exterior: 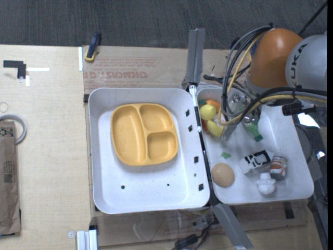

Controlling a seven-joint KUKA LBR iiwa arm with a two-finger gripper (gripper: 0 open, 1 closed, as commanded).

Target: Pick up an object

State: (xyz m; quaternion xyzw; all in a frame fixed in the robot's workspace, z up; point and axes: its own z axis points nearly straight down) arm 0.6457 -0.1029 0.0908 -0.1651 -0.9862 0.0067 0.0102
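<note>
Pale wooden table (47, 139) under both white bins, dark carpet along the far edge. Arm (291, 61) enters from the right; orange band sits above a tangle of cables. Pincer (235, 117) is down in the far left corner of the right bin (291, 191); its tip is buried among cables and fruit, so how far it is open cannot be told, nor whether it has hold of anything.

Just left of the pincer: a cluster of toy fruit, a yellow piece (208, 111) against an orange piece (214, 127), with a banana-like yellow shape (229, 130) touching or just under the pincer tip. Just right of it, a small green piece (257, 136). Nearer the camera from the pincer: a tiny green scrap (225, 154), a tan round ball (223, 174), a black-and-white packet (256, 160), a small can (278, 167) and a white lump (266, 184).

Well left of the pincer, the left bin (104, 191) holds a yellow divided plate (144, 134). Further left on the table, a brown paper bag (9, 176)
</note>
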